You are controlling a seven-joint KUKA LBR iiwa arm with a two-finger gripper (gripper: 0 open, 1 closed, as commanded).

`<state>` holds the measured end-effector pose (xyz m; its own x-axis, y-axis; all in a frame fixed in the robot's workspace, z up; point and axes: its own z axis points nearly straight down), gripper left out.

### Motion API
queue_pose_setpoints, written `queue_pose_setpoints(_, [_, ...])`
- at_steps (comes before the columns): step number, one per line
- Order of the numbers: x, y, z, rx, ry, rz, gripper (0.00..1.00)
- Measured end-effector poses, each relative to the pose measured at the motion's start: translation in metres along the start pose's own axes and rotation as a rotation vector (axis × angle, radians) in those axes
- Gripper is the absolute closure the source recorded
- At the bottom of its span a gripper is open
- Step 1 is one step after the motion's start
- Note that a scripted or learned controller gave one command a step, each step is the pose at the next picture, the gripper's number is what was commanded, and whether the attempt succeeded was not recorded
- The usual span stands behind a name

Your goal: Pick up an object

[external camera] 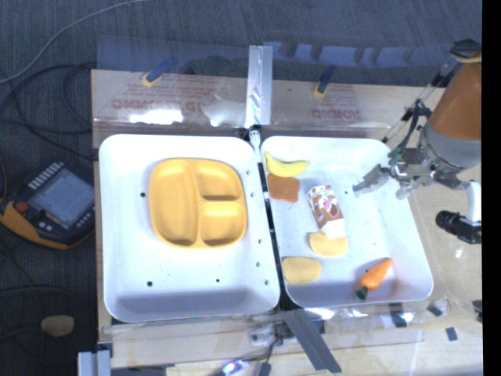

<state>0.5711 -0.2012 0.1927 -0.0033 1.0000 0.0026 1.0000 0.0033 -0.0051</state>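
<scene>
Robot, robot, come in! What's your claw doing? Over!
Gripper over right bin's far right corner, holding nothing. Toy carrot, banana untouched. Nothing in the way.

Robotics laboratory. A wooden surface [438, 319] bearing two white bins [117, 288] stands on grey carpet [47, 37]. A teach pendant [48, 204] and loose cable [94, 14] lie alongside.

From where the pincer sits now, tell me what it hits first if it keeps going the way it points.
The pincer points left across the right bin. The carton looks like the first thing in line, though its height above the bin is unclear.
</scene>
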Motion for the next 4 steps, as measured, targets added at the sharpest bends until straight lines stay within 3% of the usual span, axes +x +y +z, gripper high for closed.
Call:
queue_pose_setpoints(1, [0.058, 0.013, 0.017, 0.0, -0.002, -0.184, 0.0])
queue_pose_setpoints(2, [0.086, 0.031, 0.104, -0.011, -0.007, -0.127, 0.0])
queue_pose_setpoints(3, [0.042, 0.008, 0.104, -0.014, -0.002, 0.084, 0.0])
queue_pose_setpoints(4, [0.042, 0.008, 0.096, -0.01, -0.001, 0.083, 1.0])
